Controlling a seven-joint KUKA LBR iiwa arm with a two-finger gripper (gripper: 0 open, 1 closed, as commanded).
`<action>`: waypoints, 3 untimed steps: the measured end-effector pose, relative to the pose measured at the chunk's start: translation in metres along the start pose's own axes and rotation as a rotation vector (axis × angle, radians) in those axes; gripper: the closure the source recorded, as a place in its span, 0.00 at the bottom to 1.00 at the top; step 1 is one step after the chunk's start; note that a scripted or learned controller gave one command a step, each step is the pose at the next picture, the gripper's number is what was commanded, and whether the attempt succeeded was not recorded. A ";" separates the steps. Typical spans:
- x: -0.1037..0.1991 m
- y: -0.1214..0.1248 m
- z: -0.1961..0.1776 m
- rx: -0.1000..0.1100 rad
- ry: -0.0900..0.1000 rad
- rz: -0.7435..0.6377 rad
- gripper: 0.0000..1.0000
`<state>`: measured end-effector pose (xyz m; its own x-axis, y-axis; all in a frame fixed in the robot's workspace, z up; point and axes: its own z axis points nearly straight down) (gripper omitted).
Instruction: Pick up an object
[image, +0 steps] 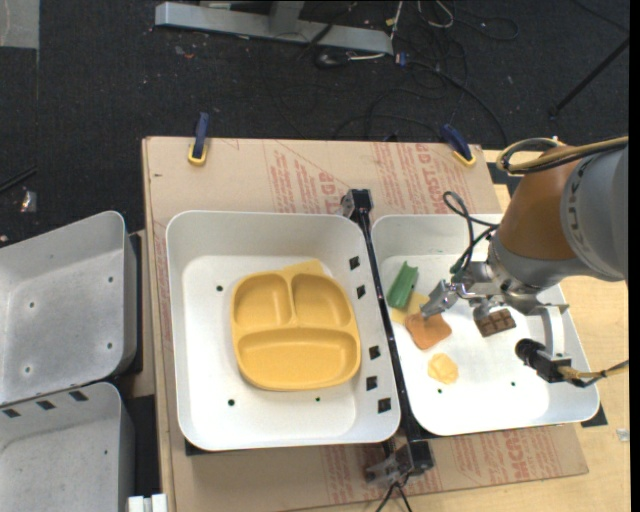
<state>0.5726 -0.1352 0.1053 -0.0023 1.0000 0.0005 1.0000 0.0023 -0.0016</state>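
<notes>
1. We look down on a brown cardboard sheet (300, 170) over the bench, held at its far edge by two yellow-and-blue clamps (198, 148); dark carpet with loose cables (420, 110) lies beyond, and white perforated panels (60, 290) sit at the left
2. Red printing runs across the cardboard, but we cannot read it from here
3. The left bin (190, 330), smooth white plastic with rounded corners, holds a glossy yellow tray (295, 330) split into three compartments
4. The right bin (560, 400) holds a green block (403, 284) near the divider, a flat orange piece (430, 332), a small round yellow piece (443, 369) nearer to us, and a brown chequered piece (494, 322)
5. The gripper (440, 300) hangs low over the right bin, just above the orange piece and beside the green block; we cannot tell how its metal tips stand, and we see nothing held
6. The grey arm (590, 215) with its orange band (535, 215) comes in from the right
</notes>
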 end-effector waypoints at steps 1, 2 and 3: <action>0.000 0.001 0.012 -0.003 0.000 0.003 0.00; 0.000 0.002 0.001 -0.007 -0.001 0.003 1.00; 0.005 0.008 -0.058 -0.004 -0.001 -0.001 1.00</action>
<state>0.5809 -0.1301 0.1635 -0.0031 1.0000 -0.0006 1.0000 0.0031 0.0022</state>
